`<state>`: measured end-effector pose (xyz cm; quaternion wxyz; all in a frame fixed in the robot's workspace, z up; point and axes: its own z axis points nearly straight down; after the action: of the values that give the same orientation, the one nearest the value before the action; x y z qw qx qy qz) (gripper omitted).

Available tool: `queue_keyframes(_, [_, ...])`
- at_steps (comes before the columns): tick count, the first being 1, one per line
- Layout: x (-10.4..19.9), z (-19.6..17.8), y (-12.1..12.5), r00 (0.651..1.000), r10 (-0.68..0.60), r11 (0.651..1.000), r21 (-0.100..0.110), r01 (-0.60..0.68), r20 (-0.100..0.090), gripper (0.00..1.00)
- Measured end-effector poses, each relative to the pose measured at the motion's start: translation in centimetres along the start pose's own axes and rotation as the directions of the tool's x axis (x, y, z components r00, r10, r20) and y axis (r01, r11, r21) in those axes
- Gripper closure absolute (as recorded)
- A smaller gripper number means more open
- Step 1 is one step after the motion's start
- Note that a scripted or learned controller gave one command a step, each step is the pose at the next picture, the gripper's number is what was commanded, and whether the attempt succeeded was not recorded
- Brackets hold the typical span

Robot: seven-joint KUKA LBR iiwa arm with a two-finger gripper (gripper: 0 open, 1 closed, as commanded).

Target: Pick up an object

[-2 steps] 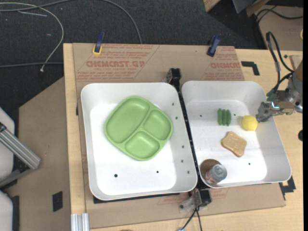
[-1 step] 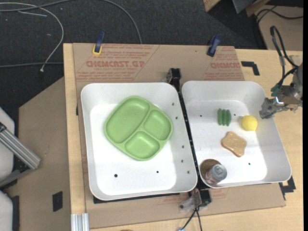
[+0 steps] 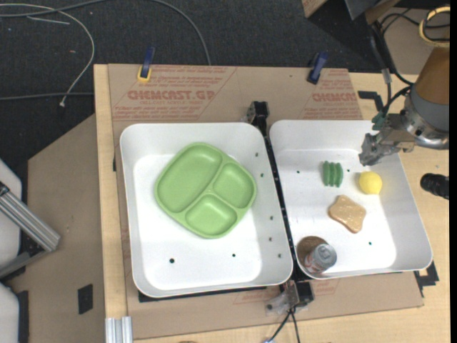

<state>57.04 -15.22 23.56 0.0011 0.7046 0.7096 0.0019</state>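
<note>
Two bins: I count a left bin (image 3: 143, 263) and a right bin (image 3: 407, 227), both shallow and white, side by side on the bench (image 3: 114, 98).
Left bin contents: one green divided plate (image 3: 206, 189) with three compartments, lying flat near the bin's middle, slightly toward the far edge.
Right bin contents: four items that I can list.
Item 1: a small green ribbed piece (image 3: 331, 174), toward the far half, left of centre.
Item 2: a yellow lemon-like ball (image 3: 370, 184), just right of the green piece and apart from it.
Item 3: a tan bread-like slab (image 3: 348, 213), near the bin's centre, just on the near side of the yellow ball.
Item 4: a brown can-like thing with a silvery top (image 3: 316, 254), at the near left corner, against the rim.
Gripper (image 3: 373, 153): I see it low over the right bin's far right area, just on the far side of the yellow ball; nothing shows between its fingers, and whether they are spread or closed I cannot tell.
Bench extras: two blue clamps (image 3: 146, 62) on the far edge.
</note>
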Motion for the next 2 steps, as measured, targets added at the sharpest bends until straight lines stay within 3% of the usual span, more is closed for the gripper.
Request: queue_keyframes(2, [11.3,-1.2,2.7,1.0,0.0,1.0,0.001,0.0,-0.001,1.0])
